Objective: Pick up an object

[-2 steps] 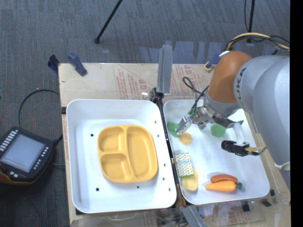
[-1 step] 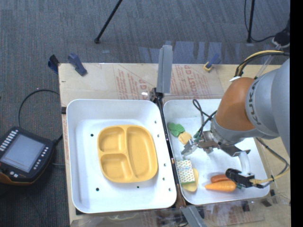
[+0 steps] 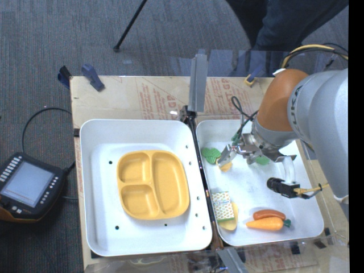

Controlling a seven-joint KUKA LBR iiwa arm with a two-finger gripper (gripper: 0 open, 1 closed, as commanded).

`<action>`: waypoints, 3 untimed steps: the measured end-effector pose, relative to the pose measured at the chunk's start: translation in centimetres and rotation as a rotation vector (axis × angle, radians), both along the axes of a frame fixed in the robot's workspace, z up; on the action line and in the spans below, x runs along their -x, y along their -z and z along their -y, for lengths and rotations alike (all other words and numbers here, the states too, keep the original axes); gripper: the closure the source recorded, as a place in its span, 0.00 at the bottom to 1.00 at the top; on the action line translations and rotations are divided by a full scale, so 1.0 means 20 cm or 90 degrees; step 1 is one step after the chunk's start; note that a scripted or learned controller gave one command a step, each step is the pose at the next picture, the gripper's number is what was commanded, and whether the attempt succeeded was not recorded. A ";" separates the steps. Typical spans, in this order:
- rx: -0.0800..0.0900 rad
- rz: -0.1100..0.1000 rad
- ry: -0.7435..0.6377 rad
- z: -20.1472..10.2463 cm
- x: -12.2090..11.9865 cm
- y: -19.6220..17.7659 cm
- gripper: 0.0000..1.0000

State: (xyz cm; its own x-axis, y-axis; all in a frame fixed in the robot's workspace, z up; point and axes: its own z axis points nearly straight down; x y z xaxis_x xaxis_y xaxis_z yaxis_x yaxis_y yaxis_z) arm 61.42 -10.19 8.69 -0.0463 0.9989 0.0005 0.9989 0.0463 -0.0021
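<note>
At the near edge of the right bin (image 3: 310, 216) lie a carrot (image 3: 264, 224) and, just behind it, a red sausage (image 3: 269, 214). To their left there is a small printed packet (image 3: 222, 205), and its near end lies over a pale yellow piece (image 3: 228, 224). The left bin (image 3: 91, 209) holds a yellow plate (image 3: 152, 183) with three sections, and nothing lies on it.

Further back in the right bin, the gripper (image 3: 239, 154) is low over the floor of the bin. A small yellow piece (image 3: 226, 165) lies just beside it, on its left and a little nearer. A green leaf (image 3: 211, 154) lies near this piece, close to the wall between the two bins. Another green bit (image 3: 261, 160) shows on the other side of the gripper.

I judge that the task is at the reaching step. The small yellow piece seems the likely target, but every object lies on the floor of the bin and nothing is lifted. The grasp and the lift are left to do.

If the gripper is open or closed, I cannot tell, because the wrist covers much of it. It is also hard to say whether the gripper touches the yellow piece or is only beside it. The arm (image 3: 318, 112) is cut off at the right.
</note>
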 end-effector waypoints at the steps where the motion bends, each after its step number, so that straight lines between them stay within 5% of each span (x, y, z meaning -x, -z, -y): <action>1: 0.000 0.001 -0.085 -0.09 -0.15 0.00 0.00; 2: -0.001 -0.001 -0.165 -0.08 0.25 -0.05 0.00; 3: -0.001 0.000 -0.177 -0.05 -0.11 0.00 0.00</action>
